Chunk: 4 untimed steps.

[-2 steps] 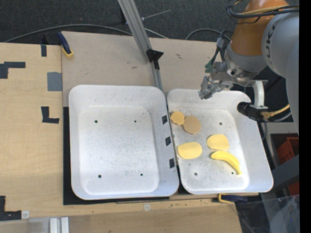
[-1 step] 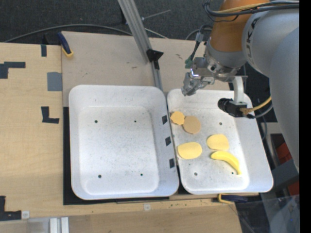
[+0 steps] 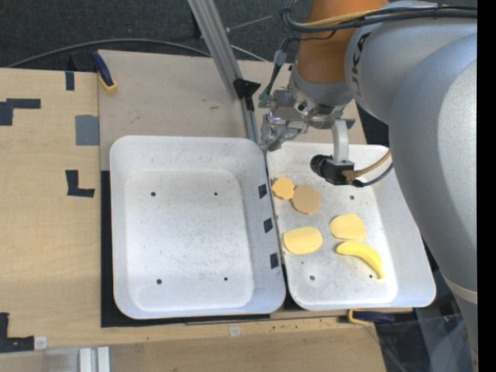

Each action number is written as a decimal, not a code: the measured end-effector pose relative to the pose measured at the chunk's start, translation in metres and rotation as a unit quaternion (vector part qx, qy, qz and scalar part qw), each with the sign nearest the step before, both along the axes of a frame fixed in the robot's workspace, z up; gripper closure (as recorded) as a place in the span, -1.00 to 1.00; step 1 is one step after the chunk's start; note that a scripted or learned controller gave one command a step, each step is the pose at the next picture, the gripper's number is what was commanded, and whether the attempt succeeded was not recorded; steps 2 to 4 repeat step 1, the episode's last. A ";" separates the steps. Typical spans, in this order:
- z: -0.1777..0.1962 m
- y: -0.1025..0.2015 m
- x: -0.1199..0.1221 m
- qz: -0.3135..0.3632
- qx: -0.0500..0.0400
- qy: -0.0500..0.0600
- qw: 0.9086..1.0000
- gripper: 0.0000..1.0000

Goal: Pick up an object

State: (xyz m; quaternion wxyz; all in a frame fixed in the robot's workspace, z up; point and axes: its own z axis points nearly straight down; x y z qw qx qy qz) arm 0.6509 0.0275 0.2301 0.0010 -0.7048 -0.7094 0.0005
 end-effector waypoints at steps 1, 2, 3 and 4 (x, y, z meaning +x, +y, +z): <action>0.003 0.063 0.003 0.001 0.000 -0.001 1.000 1.00; 0.003 0.063 0.003 0.001 0.000 -0.001 1.000 1.00; 0.003 0.063 0.003 0.001 0.000 -0.001 1.000 1.00; 0.003 0.063 0.003 0.001 0.000 -0.001 1.000 1.00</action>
